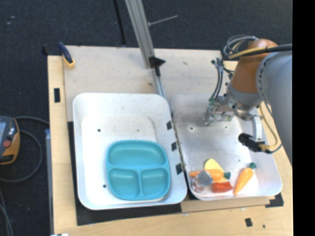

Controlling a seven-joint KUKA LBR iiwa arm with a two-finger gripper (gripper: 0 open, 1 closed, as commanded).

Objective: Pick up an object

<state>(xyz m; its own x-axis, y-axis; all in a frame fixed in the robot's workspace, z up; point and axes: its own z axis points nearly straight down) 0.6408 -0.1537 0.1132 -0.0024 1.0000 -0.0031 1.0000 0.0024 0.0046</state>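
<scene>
While the end effector (217,116) hovers, grip state unclear, toys (219,177) crowd the right bin's (197,132) near edge.

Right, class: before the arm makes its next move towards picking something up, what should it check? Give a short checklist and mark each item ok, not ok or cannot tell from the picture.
1. Objects present in the right bin: ok; an orange carrot, a yellow piece and a red piece lie clustered at its near edge.
2. Tool positioned over a target: not ok; it sits at the bin's far side, away from the cluster.
3. Tool fingers open: cannot tell.
4. Nothing already held: cannot tell.
5. Targets separated enough for a clean grasp: not ok; the pieces lie crowded together.
6. Blue divided tray out of the path: ok; it rests in the left bin.
</scene>
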